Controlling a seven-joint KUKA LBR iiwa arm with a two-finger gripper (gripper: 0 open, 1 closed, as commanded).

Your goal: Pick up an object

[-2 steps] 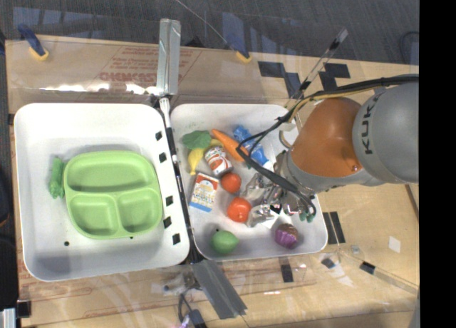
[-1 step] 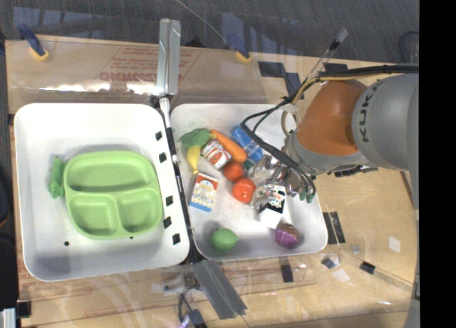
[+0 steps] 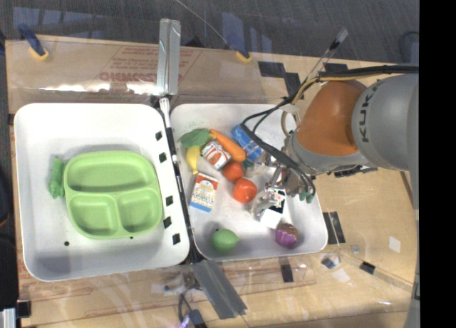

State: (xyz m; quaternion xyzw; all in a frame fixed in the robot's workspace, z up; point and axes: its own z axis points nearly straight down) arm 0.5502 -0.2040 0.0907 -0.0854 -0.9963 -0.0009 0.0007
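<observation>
Camera view is looking down on both bins; nearest, at the lower edge of the right bin (image 3: 313,237), a green apple (image 3: 225,239) and a purple round fruit (image 3: 287,235) are lying apart. Just above them the gripper (image 3: 271,197) is hanging low over the bin's right half, close beside a red tomato (image 3: 244,190); whether it is open or has anything in its hold, I cannot tell, as the wrist and cables are hiding it. Further up, a small carton (image 3: 204,192), a can (image 3: 214,154), a carrot (image 3: 229,145) and a banana (image 3: 192,158) are crowding together. To grasp well, I judge it should be settling squarely over one lone piece. At left, a green tray (image 3: 110,192) is sitting in the left bin (image 3: 28,177)
</observation>
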